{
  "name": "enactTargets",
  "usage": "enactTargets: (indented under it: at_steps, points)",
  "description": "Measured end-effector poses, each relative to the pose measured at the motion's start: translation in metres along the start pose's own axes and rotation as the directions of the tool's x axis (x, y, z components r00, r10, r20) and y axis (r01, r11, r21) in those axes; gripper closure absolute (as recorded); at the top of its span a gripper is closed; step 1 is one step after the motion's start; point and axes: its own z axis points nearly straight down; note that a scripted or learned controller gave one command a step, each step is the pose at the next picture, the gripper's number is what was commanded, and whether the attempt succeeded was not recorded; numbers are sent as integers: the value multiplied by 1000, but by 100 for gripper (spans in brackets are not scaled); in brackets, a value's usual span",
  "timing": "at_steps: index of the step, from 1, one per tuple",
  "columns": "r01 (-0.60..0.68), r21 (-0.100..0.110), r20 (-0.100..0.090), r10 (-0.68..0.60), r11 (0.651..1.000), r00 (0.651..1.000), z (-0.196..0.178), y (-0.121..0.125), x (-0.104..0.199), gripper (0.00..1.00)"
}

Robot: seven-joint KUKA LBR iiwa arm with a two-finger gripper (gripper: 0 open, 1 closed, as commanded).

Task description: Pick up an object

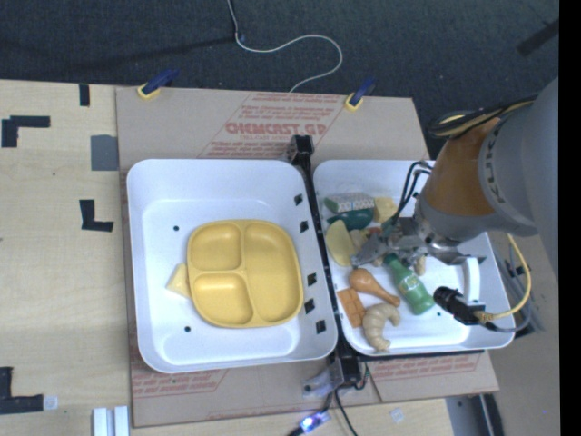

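The right bin point(495, 284) holds a loose cluster of small toy foods, any of which could be the object to lift: a green bottle point(410, 286) lying tilted near the middle, an orange drumstick-like piece point(373, 284) just to its left, a carrot-coloured stick point(350, 307) near the bin's left wall, a pale croissant-shaped piece point(379, 324) toward the front edge, a yellowish wedge point(339, 241) further back on the left, and a dark green packet point(351, 209) near the back wall with a small yellow item point(385, 209) beside it. The claw point(396, 240) sits low over this pile, just above the top end of the green bottle and close to the yellowish wedge; it is too tangled with the clutter to tell whether it is spread or pinched, and nothing can be made out clearly between its tips. The grey arm point(517, 166) with its orange band point(458, 175) comes in from the right over the bin's far corner. In the left bin point(150, 243) lies a yellow divided plate point(245, 272), with a pale yellow scrap point(178, 281) poking out from under its left edge. Both bins rest on a cardboard sheet point(272, 125) on the table point(54, 243), and a white cable point(290, 48) loops across the dark floor behind.
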Motion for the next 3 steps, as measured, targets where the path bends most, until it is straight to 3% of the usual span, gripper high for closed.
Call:
enactTargets:
  at_steps: [1,3]
  points:
    - [1,-2,-1,-1,1000,1000,-12,0,1,100]
    - [1,-9,1,-1,1000,1000,-125,15,6,100]
